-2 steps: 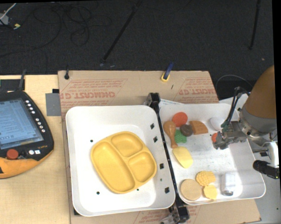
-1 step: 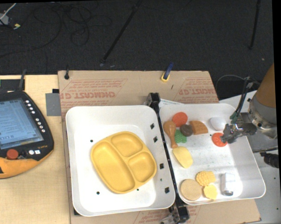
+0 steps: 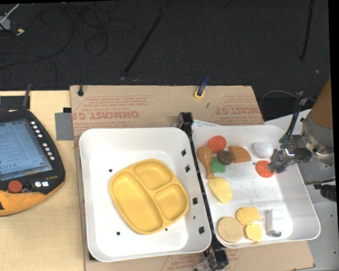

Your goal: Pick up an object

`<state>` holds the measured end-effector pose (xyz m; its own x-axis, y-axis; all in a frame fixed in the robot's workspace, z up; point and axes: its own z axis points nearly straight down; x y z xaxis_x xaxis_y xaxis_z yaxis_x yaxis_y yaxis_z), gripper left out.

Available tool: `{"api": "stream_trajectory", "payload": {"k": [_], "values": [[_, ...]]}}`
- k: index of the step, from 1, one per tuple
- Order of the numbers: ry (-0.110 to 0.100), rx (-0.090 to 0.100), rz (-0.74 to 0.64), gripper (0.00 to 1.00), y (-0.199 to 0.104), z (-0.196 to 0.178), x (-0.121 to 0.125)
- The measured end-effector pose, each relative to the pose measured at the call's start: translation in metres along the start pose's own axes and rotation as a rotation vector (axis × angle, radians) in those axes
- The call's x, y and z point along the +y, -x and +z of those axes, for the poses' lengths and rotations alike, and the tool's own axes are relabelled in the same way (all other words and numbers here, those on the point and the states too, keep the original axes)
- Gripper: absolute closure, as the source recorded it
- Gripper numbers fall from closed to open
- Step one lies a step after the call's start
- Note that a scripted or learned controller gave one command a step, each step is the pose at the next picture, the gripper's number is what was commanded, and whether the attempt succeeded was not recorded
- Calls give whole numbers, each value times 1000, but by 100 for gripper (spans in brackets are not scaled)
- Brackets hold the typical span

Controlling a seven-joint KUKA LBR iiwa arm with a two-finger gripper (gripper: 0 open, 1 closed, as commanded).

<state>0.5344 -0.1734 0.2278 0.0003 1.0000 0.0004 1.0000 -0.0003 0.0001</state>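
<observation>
The right bin (image 3: 296,211) holds several toy foods: a red tomato (image 3: 217,143), a brown drumstick (image 3: 205,158), a green piece (image 3: 217,166), an orange bread piece (image 3: 240,154), a white egg (image 3: 262,149), a pale yellow potato shape (image 3: 220,190), yellow corn (image 3: 247,215), a tan cookie (image 3: 229,229) and a grey-white can (image 3: 273,222). A small red disc (image 3: 264,169) lies at the bin's right side. My gripper (image 3: 279,160) reaches in from the right and sits low, right against that red disc's right edge. Whether the disc is gripped is unclear.
The left bin (image 3: 97,146) carries a yellow divided plate (image 3: 148,195). A black rail with clamps (image 3: 195,176) separates the bins. A control pendant with a screen (image 3: 22,161) lies on the bench at far left. A yellow clip (image 3: 200,91) sits on the cardboard behind.
</observation>
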Motion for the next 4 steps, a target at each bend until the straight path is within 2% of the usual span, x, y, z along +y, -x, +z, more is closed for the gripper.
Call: {"api": "stream_trajectory", "payload": {"k": [1, 2, 3, 4], "values": [[-4, 2, -3, 100, -58, -4, -22], [-5, 2, -3, 100, -102, 9, -33], [-1, 0, -1, 100, -103, -9, -42], [-5, 1, 1, 100, -92, 1, -44]]}}
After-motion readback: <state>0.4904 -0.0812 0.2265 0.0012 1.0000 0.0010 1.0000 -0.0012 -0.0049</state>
